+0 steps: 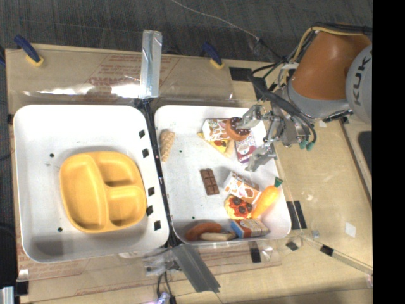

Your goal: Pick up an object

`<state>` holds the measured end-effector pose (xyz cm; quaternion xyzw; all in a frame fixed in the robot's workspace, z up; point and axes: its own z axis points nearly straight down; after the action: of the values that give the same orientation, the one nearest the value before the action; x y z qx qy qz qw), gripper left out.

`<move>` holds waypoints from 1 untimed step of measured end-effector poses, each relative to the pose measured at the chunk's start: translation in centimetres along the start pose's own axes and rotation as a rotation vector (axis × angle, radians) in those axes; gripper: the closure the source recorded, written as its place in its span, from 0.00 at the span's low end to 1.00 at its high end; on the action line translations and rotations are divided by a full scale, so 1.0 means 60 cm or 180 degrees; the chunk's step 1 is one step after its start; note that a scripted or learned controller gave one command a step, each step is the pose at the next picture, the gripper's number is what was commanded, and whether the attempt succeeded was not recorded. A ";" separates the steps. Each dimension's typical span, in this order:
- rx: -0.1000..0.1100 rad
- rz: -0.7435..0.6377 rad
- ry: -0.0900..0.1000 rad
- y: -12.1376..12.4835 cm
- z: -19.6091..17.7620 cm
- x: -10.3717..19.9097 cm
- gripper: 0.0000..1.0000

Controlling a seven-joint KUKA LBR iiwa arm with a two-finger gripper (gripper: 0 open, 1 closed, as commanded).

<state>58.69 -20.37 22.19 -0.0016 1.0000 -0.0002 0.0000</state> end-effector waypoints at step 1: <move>0.0006 0.0446 -0.0019 0.023 0.213 0.022 0.00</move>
<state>57.40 -18.98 9.41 0.0684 0.9977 -0.0011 0.0030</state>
